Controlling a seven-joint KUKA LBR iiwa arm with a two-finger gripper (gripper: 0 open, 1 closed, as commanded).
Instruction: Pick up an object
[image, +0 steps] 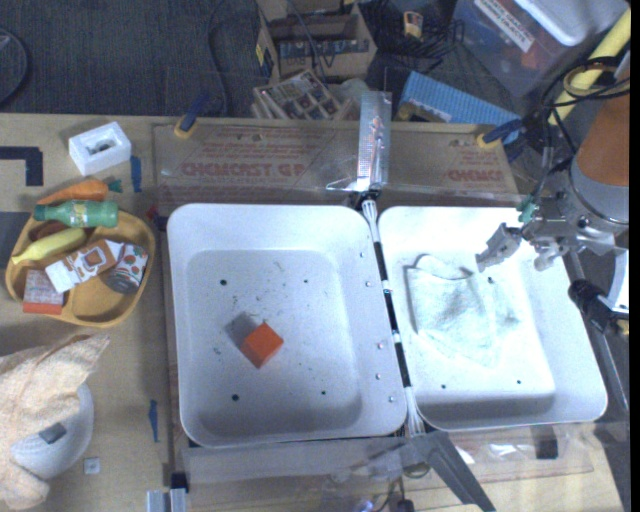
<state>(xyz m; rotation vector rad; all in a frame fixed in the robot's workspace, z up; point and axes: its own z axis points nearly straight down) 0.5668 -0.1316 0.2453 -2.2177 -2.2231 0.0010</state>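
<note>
Orange block (264, 344) lying in left bin (200, 240), lower middle of floor, tilted corner-on, a grey face or shadow at its upper-left side. Well apart from all bin walls. Specks and small dark holes scattered across floor around it.

Right bin (570, 390) just beside, sharing centre rim. Crumpled white cloth (458, 310) spread over its upper-middle floor, upper-left corner lifted slightly.

Gripper (521, 246) over upper-right part of right bin, above cloth's upper-right edge. Fingers spread apart, one (494, 249) angling down-left toward cloth, other at right. Nothing seen between them. Touching cloth or not: cannot tell. Grey wrist and orange band (608, 150) entering from right edge, cables looping above.

Outside bins: yellow bowl (100, 305) at left with green bottle (80, 213), banana and small packets. White box (99, 147) above bowl. Peach-coloured cloth (45, 385) at lower left. Clear plastic panel (260, 165) behind bins with red lettering. Blue item (445, 100) and clutter at top.
</note>
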